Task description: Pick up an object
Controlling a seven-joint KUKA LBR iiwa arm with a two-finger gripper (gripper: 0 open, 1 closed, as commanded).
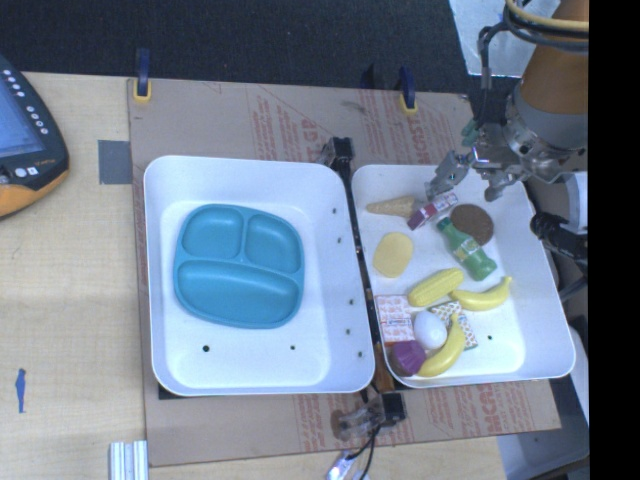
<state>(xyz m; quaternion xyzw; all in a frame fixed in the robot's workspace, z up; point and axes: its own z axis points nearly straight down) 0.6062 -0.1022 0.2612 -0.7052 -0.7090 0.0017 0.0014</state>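
Two white bins: left bin (160, 268) w/ blue divided plate (240, 266); right bin (545, 298) w/ toy food. Gripper (470, 176) over its top edge, fingers spread, nothing between. Just below: small bottle (432, 212), dark w/ pink label, lying tilted beside brown round piece (474, 222).

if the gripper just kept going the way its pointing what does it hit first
The gripper points down and to the left in the camera view. First in that line looks like the small maroon-capped item beside the green bottle, though depth is hard to judge from one view.
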